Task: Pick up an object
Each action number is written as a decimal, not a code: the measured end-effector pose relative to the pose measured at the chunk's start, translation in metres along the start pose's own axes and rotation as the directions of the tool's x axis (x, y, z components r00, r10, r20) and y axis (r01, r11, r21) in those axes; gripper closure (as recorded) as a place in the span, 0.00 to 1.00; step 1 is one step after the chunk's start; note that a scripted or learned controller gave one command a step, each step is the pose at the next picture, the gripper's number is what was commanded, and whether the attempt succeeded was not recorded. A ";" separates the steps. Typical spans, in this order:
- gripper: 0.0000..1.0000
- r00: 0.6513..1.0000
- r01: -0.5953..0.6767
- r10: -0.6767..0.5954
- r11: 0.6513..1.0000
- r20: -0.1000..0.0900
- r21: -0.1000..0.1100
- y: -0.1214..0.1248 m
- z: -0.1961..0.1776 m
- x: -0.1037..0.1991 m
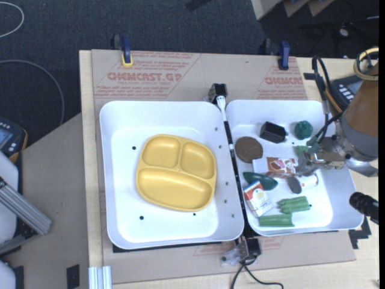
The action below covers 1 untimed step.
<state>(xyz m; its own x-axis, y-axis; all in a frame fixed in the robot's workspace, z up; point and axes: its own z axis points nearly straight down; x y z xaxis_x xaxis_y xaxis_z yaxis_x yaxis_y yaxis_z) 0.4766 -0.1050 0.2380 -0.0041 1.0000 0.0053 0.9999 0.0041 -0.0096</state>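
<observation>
Nearest the camera, along the front wall of the right bin (337,223), lay two green vegetable-like pieces: a flat green one (276,220) with its long axis roughly left-right, and a knobbly green one (293,205) just behind it, pointing slightly up to the right. Beside them sat a small red-and-white packet (258,199), tilted, long axis running front-right to back-left. A dark teal piece (260,180) lay just behind the packet, tapering toward the bin's left wall.

Mid-bin, a printed card (278,164) lay flat, and the gripper (310,161) hung low over its right end and a small grey object (294,185). That was probably the pick target (a judgement, nothing was seen between the fingers). Whether the fingers were spread or closed, I could not tell; they blurred into the clutter. The grey object's long axis ran roughly front-back.

Farther back were a brown disc (247,149) near the left wall, a black block (273,131) angled back-left to front-right, and a teal ball (302,127).

The loose scatter looked like random dumping for grasp trials. The left bin (114,161) held a yellow divided tray (176,171), centred, its long axis slanting from back-left to front-right, with the large compartment toward the front. Clamps (126,52) at the far edge pinned the board (150,71).
</observation>
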 end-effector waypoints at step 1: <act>1.00 1.000 0.001 -0.001 1.000 0.002 -0.005 0.003 0.007 0.047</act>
<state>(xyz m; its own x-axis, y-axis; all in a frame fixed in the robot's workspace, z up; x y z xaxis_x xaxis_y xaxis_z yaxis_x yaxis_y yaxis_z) 0.4793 -0.0576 0.2312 -0.0054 1.0000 0.0036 1.0000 0.0054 -0.0042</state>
